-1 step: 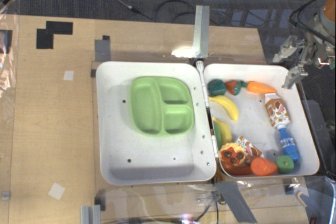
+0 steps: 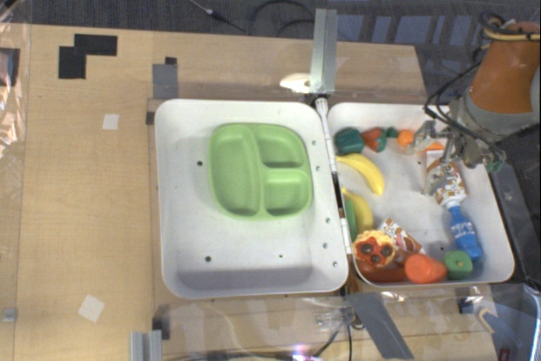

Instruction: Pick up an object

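The arm reaches in over the right bin, and the gripper hangs low at the bin's far right side, right over a white and orange tube. Whether the jaws are open or closed I cannot tell; dark cables and the wrist body crowd that spot. Nothing is visibly held between them.

The likely target, in my judgement, is that tube, lying just below the gripper and touching a blue bottle at its near end. To do this well, the jaws should straddle the tube across its narrow width, come straight down, and close near its middle, well away from the bottle so only one thing lifts. A slow, vertical lift would show whether the grip has caught.

Elsewhere in the right bin: a banana near the dividing wall, a green pepper at the far left corner, a tomato and a green ball along the near edge, beside a printed packet. The left bin carries a green divided tray.

Hard to read: the tube's top end is hidden under the gripper, the small red and orange pieces next to the pepper are too small to name, and the arm's upper part is cut off.
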{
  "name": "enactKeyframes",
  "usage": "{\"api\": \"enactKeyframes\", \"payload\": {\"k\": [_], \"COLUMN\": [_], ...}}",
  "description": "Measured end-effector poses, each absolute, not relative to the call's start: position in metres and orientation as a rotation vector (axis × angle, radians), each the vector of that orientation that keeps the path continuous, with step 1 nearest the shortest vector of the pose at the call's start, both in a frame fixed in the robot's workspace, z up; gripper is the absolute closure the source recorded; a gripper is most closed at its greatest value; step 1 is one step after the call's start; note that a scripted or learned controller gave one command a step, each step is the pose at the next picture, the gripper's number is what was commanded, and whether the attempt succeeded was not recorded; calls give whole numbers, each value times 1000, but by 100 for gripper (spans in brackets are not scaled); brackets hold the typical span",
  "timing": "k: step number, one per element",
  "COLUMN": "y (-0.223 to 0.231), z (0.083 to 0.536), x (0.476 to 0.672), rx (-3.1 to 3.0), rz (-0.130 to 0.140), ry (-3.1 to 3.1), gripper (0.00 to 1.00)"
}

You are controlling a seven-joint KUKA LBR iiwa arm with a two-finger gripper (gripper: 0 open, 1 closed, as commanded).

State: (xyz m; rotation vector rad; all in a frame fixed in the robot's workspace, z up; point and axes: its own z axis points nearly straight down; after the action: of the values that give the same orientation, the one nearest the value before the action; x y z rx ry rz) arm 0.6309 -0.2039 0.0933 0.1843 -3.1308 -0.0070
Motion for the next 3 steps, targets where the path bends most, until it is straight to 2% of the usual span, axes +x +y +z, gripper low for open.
{"api": "enactKeyframes", "payload": {"k": [1, 2, 3], "y": [-206, -205, -132], "z": [89, 90, 89], "x": [582, 548, 662], "rx": [302, 184, -65], "rz": [6, 6, -3], "ry": [-3139, -3151, -3153], "gripper": [0, 0, 0]}}
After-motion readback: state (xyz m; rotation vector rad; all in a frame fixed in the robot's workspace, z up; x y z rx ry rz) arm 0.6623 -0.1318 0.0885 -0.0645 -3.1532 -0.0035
